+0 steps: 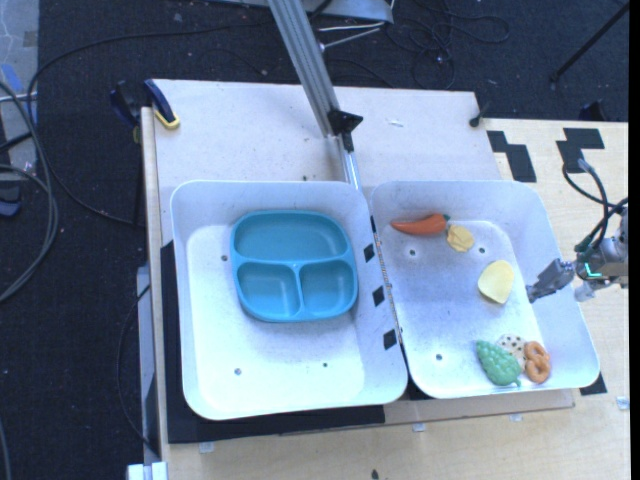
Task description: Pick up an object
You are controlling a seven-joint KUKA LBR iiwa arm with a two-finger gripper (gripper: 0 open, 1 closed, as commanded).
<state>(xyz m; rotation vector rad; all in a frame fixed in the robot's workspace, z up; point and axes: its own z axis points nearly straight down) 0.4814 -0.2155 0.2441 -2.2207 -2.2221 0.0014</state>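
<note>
The right bin (pixel 440 363) holds several toy foods. An orange carrot (pixel 420 225) lies at its far side beside a small yellow piece (pixel 460 238). A pale yellow slice (pixel 496 282) rests towards the right wall. At the near right corner sit a green leafy piece (pixel 498 362), a speckled cookie (pixel 511 344) and an orange pretzel (pixel 537 361). My gripper (pixel 550 280) reaches in from the right edge, over the bin's right wall, just right of the yellow slice. Nothing shows in its grasp.
The left bin (pixel 200 368) bears a blue divided plate (pixel 296 266). A slanted metal pole (pixel 305 53) runs from the top down to the bins' shared far edge. Cables trail over the dark floor around the bench.
</note>
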